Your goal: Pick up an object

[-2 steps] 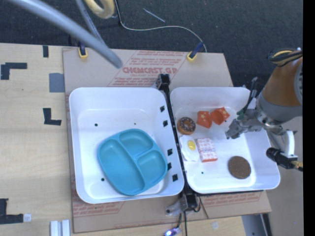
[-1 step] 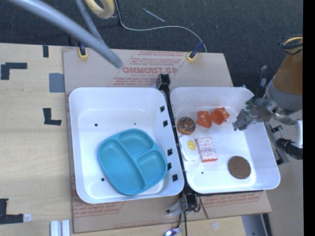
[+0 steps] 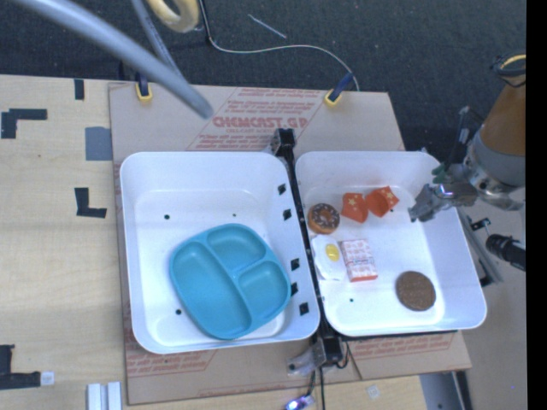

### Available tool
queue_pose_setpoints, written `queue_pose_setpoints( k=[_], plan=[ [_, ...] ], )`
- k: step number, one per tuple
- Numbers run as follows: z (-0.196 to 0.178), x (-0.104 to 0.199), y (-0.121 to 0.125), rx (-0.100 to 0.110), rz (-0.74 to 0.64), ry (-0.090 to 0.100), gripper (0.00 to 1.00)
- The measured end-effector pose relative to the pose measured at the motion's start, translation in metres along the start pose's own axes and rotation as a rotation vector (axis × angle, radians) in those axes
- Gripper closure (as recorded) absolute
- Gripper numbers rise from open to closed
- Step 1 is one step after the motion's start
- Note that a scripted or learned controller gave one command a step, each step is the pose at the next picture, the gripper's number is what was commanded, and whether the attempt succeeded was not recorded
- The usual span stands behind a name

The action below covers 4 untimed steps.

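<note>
The right bin [image 3: 444,254] holds a chocolate doughnut [image 3: 324,218], two orange-red pieces [image 3: 355,207] [image 3: 382,200], a fried egg [image 3: 329,253], a pink-and-white packet [image 3: 358,260] and a brown round cookie [image 3: 415,290]. My gripper [image 3: 425,207] hangs over the right bin's far right side, right of the orange-red pieces and apart from them. Nothing shows between its fingers.
The left bin [image 3: 145,186] holds a blue divided plate [image 3: 229,278]. A black divider [image 3: 295,220] runs between the bins. Both stand on a cardboard sheet [image 3: 248,122] with yellow clamps at its far corners. A grey pole [image 3: 111,37] crosses the upper left.
</note>
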<state>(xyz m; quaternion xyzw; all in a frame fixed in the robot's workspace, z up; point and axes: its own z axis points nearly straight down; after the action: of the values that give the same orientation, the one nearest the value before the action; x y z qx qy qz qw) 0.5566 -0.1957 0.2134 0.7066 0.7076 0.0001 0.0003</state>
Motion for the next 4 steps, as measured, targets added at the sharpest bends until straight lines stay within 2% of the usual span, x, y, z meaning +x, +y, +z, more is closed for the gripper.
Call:
queue_pose_setpoints(
  k=[3, 4],
  plan=[
    [0.011, 0.181, 0.002, 0.003, -0.006, 0.002, 1.0],
    [0.006, 0.23, -0.013, 0.004, -0.005, 0.002, 1.0]
  ],
)
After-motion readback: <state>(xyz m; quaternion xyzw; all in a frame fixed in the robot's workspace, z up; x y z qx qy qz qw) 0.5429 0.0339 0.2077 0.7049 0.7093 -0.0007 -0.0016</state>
